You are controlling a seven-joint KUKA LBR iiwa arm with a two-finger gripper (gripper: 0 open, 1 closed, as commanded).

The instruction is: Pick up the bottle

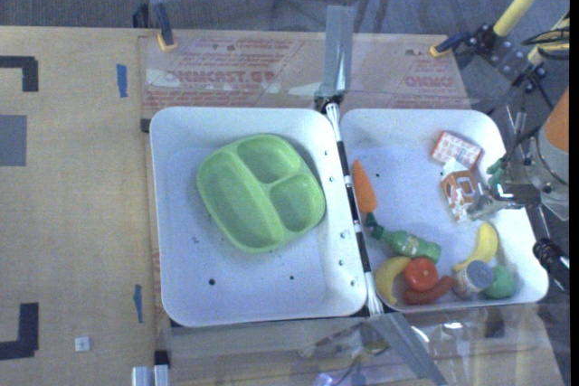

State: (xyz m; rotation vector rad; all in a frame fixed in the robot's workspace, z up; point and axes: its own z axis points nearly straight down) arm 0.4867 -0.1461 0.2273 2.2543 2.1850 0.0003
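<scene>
While the arm (554,140) reaches in over the right edge of the right bin (398,131), the gripper (493,194) sits low beside a small orange-and-white packet (458,191); whether it is wide, narrow or holding anything cannot be told at this size. The bottle (407,243), green and lying on its side, rests in the right bin's lower middle, well apart from the gripper; an orange carrot (364,186) lies just above it near the bin's left wall; a red tomato (421,272) and a yellow banana (487,244) lie near the lower rim. The left bin (181,276) holds a green divided plate (261,192); both bins stand on the table (63,194).
</scene>
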